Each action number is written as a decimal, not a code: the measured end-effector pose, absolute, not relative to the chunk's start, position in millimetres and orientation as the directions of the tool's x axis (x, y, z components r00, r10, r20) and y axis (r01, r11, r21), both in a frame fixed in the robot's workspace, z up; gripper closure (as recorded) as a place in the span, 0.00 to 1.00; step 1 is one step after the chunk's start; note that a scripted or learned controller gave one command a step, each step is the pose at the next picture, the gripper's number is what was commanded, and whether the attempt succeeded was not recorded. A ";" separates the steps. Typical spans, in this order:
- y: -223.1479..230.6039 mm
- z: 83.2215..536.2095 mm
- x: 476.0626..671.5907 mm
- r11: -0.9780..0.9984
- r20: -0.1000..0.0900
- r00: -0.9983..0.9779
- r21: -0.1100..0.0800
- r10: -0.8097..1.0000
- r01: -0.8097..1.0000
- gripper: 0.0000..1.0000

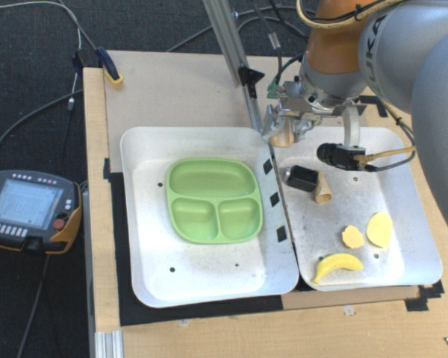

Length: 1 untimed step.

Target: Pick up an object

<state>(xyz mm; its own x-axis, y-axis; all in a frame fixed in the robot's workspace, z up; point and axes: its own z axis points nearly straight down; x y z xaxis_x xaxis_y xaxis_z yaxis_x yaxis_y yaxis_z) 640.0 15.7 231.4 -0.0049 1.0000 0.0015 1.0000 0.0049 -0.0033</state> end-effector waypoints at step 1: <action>79.6 226.8 641.0 0.005 0.001 -0.005 0.000 1.000 1.000 1.00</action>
